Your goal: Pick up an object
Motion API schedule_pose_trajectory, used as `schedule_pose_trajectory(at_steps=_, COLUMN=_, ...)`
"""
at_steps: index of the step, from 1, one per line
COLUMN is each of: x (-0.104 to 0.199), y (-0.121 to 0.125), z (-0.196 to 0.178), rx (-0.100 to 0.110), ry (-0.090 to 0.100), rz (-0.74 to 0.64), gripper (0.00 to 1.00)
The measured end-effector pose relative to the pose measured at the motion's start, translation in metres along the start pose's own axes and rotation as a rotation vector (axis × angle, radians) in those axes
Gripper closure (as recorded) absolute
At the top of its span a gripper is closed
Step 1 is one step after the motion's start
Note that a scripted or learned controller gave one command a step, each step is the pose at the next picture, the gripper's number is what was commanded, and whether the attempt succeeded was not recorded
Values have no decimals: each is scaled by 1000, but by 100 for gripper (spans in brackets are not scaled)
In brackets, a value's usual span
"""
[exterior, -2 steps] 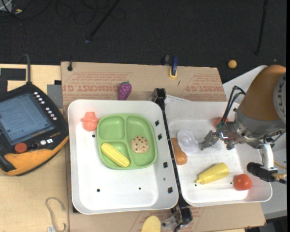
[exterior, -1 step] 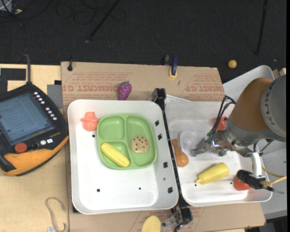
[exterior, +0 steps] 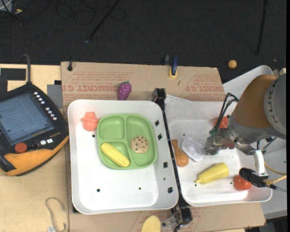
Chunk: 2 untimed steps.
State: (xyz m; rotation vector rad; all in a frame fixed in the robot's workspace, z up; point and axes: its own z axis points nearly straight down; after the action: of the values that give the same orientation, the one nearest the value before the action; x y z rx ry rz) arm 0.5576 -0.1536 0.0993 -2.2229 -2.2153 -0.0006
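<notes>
End effector (exterior: 211, 146), grip state unclear, beside a clear plastic item (exterior: 192, 148), perhaps touching.

Two white bins: left bin (exterior: 82, 187) at 9 o'clock of the right bin (exterior: 203, 124). One green divided plate (exterior: 128, 139) in the left bin, bearing one corn cob (exterior: 115, 154) and one cookie (exterior: 140, 144). One pink toy (exterior: 89, 122) at the plate's 10 o'clock. Right bin: one yellow bottle (exterior: 213, 173), one clear plastic piece (exterior: 192, 149), one orange item (exterior: 181, 158), one red item (exterior: 241, 182). Outside the bins: one purple grape bunch (exterior: 124, 90), one small orange ball (exterior: 232, 64), one yellow item (exterior: 151, 224), one teach pendant (exterior: 24, 124).
</notes>
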Motion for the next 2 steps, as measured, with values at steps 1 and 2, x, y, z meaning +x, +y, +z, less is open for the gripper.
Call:
schedule_pose_trajectory(at_steps=1, x=-8, y=-8, z=-50, rx=-4, ry=-3, rz=4, gripper=100)
schedule_pose_trajectory(at_steps=2, x=-2, y=-12, z=-110, rx=-5, ry=-3, rz=-3, gripper=100)
